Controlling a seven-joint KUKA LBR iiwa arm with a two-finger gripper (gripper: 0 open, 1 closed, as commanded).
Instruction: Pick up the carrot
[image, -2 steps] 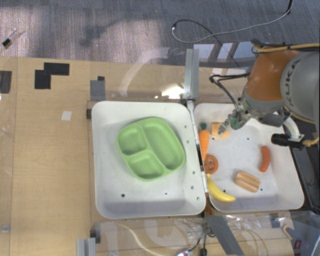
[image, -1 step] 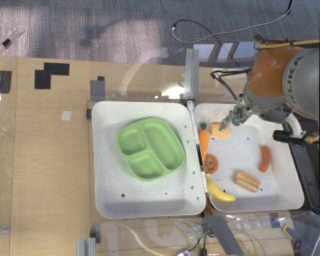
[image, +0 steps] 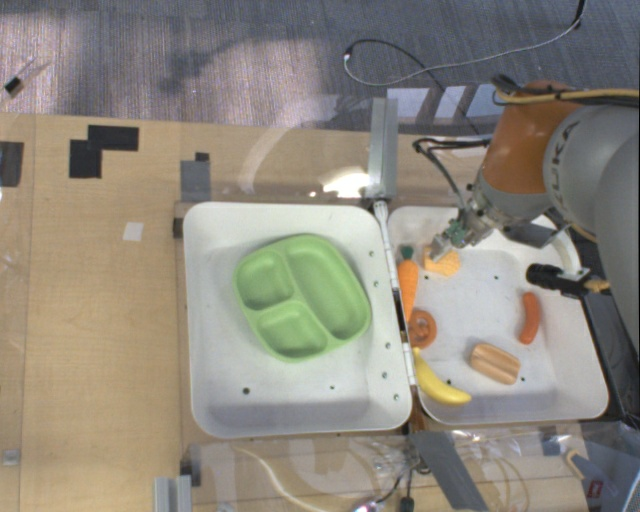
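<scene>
wooden bench (image: 90, 330), two white bins (image: 220, 400) side by side

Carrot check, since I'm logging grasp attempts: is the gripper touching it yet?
Apart. The camera view shows the gripper over a yellow piece, with white bin floor between it and the carrot.

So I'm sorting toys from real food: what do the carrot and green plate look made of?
Carrot: probably moulded plastic, judging by its flat, even orange.
Green plate: likely plastic with a satin finish, given its uniform pale green, rounded dividers and soft sheen.
</scene>
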